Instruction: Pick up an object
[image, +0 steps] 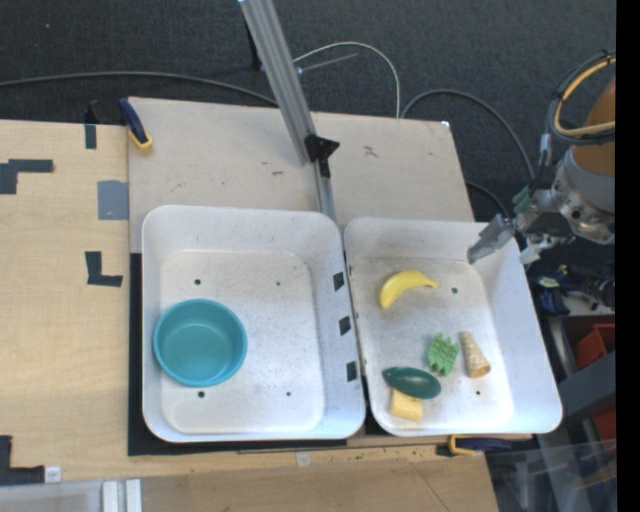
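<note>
The gripper (492, 240) hangs over the right bin's (530, 330) upper right rim, holding nothing; whether it is parted or closed I cannot tell. The banana (405, 287), the nearest pickable thing, lies alone in that bin's upper middle, long axis roughly left-right, tip toward the upper right. A descent from here risks striking the rim. The green toy (442, 353), cone (473, 355), dark green piece (412, 382) and yellow block (406, 405) sit clustered, inviting a glancing miss.

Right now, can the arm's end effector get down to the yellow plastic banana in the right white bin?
Probably yes. The end effector sits over the right white bin's upper right rim, and the yellow plastic banana lies alone, with bare floor around it; the other toys lie farther down.
</note>
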